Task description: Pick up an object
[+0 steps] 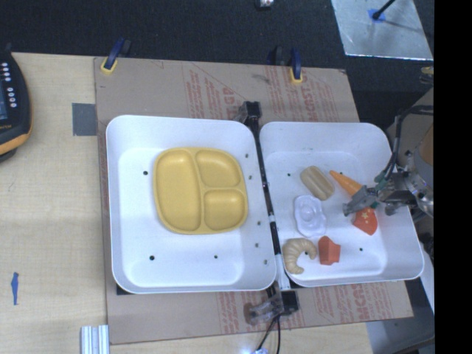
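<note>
The right white bin [376,135] holds several small items. These are a tan bun [317,182], an orange carrot [344,181], a clear plastic piece [310,214], a croissant [299,253], an orange-red chunk [329,251] and a red wedge [366,222]. My gripper [361,201] reaches in from the right edge. It hangs over the right half of this bin, between the carrot's tip and the red wedge. The view is too small and dark to tell whether it touches either one.
The left white bin [125,198] carries a yellow divided plate [200,190]. Both bins rest on a cardboard sheet [192,87] clamped at the back. A black handheld controller [9,102] lies at the far left of the bench.
</note>
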Action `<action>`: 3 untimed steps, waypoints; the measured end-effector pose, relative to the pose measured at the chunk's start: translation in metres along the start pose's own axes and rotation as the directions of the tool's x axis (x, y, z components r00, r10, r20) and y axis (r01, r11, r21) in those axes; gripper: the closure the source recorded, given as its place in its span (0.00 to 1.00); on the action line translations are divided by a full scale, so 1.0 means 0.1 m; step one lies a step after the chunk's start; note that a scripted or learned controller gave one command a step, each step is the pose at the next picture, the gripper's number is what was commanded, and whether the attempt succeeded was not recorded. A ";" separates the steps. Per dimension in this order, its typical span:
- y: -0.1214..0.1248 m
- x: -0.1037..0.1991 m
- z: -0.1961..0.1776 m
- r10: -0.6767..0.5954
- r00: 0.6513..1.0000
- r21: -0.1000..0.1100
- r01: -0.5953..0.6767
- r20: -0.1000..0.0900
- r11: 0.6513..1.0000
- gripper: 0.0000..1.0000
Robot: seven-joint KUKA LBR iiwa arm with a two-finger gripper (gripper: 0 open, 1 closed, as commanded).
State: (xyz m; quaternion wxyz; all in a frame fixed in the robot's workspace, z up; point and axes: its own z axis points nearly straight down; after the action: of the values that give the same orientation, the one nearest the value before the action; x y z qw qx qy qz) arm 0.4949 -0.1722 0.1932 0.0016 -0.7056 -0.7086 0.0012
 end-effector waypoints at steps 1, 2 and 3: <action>0.17 -0.36 1.06 0.000 1.000 0.006 0.000 -0.001 1.000 0.00; 0.94 -0.40 1.00 -0.003 1.000 -0.009 0.003 0.002 1.000 0.00; 0.34 -0.40 1.02 0.001 1.000 0.005 -0.001 -0.001 1.000 0.00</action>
State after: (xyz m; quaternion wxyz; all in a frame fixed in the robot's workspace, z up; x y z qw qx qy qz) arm 0.5284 -0.2118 0.0912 0.0038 -0.7061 -0.7081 0.0025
